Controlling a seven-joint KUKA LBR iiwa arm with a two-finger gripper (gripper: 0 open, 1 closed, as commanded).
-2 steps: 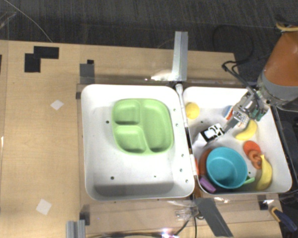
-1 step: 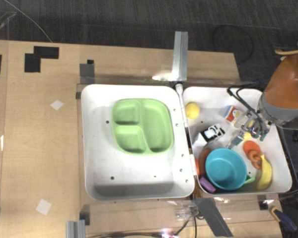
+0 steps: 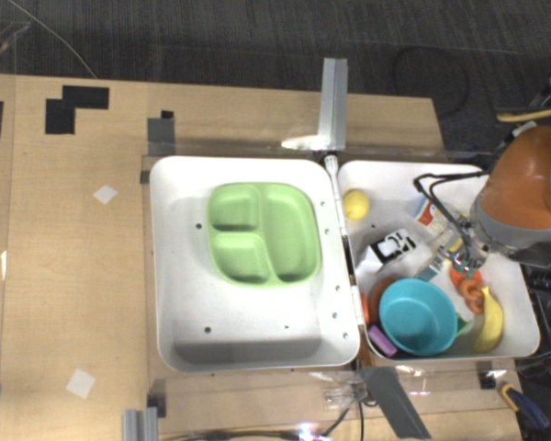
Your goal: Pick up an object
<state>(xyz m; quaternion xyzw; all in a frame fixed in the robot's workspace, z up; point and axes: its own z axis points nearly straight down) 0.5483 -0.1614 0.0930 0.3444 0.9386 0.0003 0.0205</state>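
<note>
Reaching in from the right, the grey arm with its orange band point(image 3: 525, 186) lowers the jaws point(image 3: 455, 254) into the right white plastic bin point(image 3: 523, 333), their opening impossible to tell, near a glossy teal bowl point(image 3: 419, 315), curved yellow banana point(image 3: 489, 320) and round yellow ball point(image 3: 355, 205); a black-and-white label point(image 3: 392, 245) is unreadable; the left white bin point(image 3: 170, 265) holds a smooth green divided tray point(image 3: 262, 232)

The arm point(image 3: 531, 191) is cut off by the right edge, so only its orange band and grey wrist show. Its gripper point(image 3: 461, 257) is blurred and tangled with black cables, and the fingers cannot be made out. Small objects under it in the right bin point(image 3: 533, 338) are too blurred to name; one is orange, one light blue. The banana point(image 3: 489, 322) is partly hidden behind the teal bowl point(image 3: 419, 316). A purple object point(image 3: 380, 341) at the bowl's near left is mostly covered. A blue-and-yellow tool point(image 3: 523, 404) is cut off at the near right corner.
</note>
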